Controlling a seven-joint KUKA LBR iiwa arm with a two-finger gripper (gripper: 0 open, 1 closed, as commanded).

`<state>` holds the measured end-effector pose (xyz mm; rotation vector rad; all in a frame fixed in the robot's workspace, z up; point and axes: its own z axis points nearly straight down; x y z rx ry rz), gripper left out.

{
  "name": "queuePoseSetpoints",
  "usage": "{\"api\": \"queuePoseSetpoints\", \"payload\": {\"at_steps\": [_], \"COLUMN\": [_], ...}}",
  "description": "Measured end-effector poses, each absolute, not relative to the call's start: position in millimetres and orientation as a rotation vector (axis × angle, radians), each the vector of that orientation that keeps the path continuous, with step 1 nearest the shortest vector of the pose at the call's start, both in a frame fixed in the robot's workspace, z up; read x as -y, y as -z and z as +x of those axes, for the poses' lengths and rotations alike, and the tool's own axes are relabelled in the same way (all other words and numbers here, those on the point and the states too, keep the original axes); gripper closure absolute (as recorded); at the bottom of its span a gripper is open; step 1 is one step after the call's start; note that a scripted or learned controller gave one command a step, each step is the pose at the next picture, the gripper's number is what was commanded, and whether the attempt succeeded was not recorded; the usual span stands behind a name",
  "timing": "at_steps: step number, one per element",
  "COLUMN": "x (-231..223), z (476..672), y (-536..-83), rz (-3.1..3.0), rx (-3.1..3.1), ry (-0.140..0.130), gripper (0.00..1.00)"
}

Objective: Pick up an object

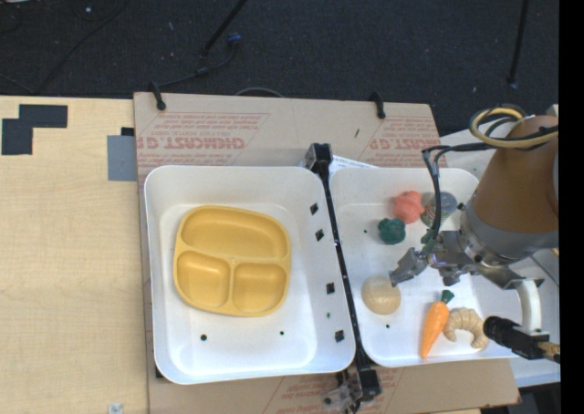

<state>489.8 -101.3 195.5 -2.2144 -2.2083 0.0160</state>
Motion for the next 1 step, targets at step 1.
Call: {"api": "queuePoseSetpoints", "payload": {"at_steps": [1], "x": [101.3], "z": [492.6], "y": [-201.4], "rz": [-2.218], "rx": [2.218], "ry": [-0.004], "gripper": [0.0]}}
